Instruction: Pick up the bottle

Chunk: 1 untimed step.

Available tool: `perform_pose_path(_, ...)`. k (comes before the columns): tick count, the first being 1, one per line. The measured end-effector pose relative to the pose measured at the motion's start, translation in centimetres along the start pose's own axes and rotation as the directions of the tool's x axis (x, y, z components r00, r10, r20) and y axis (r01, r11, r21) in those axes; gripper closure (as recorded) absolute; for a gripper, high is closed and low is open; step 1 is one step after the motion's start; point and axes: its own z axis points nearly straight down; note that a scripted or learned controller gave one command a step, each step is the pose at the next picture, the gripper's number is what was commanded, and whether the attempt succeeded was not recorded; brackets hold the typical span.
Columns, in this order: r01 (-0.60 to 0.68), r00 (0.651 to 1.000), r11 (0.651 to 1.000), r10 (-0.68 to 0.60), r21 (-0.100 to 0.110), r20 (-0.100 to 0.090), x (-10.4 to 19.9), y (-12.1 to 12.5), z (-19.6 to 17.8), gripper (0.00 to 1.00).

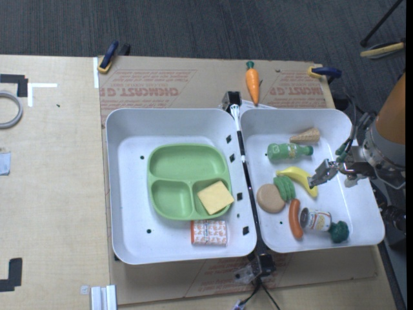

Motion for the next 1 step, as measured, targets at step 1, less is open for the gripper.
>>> perform_pose_path(1, -0.001, 1.0, 1.0, 0.001, 0.0, 0.001, -0.02, 0.04, -0.93, 1.0)
